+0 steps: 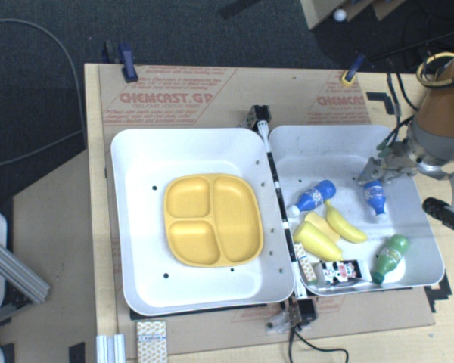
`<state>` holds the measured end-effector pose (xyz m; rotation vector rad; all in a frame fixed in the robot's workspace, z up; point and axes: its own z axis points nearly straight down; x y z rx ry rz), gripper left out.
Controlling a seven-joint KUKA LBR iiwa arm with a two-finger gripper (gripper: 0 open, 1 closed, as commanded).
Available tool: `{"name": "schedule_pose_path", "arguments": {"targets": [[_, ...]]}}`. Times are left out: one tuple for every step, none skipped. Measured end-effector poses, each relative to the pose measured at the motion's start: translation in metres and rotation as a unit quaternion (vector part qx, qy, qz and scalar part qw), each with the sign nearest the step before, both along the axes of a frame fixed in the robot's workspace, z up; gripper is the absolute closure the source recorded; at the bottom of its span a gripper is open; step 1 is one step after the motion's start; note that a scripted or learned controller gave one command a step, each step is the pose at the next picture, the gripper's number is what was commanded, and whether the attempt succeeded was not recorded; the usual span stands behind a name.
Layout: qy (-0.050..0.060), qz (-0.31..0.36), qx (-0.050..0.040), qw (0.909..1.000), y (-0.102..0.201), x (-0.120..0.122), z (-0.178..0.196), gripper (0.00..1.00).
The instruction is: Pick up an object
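my gripper (380, 174) hovered over a small blue bottle (375, 198) in the right bin (431, 237); finger state unclear. next: descend and close.

Plate (213, 220) in left bin (136, 203)

Small blue bottle (375, 199) lies upright-ish at the right bin's (340, 138) two o'clock area, white cap toward six o'clock, just beneath the gripper (381, 174).
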<state>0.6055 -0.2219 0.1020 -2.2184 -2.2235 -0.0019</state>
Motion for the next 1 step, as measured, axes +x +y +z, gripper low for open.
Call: {"name": "schedule_pose_path", "arguments": {"targets": [[-0.002, 0.001, 0.0, 1.0, 0.0879, 0.0358, 0.0346, 1.0]]}}
